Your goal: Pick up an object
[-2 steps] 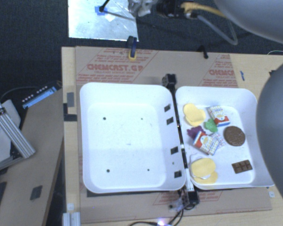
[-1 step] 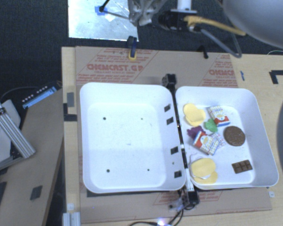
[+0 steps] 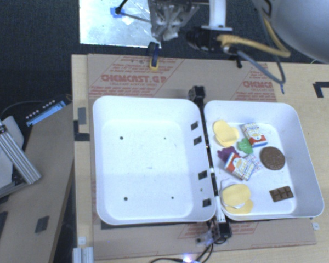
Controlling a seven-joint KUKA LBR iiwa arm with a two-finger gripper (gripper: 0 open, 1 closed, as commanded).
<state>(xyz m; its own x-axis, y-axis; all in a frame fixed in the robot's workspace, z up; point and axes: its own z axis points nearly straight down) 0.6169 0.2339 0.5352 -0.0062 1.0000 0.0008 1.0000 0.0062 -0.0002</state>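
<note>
Well above both bins (image 3: 148,106), fingers (image 3: 165,29), perhaps empty.

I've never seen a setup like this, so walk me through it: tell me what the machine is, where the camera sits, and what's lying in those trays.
One camera looks down at a slant on a bench. The grey robot arm reaches in from the right; its end effector hangs beyond the bins, nothing visibly between its fingers. Two shallow white bins sit side by side. The right bin holds small toy foods: a round brown cookie, a chocolate piece, yellow chips, a small carton. The left bin has only tiny specks.
</note>
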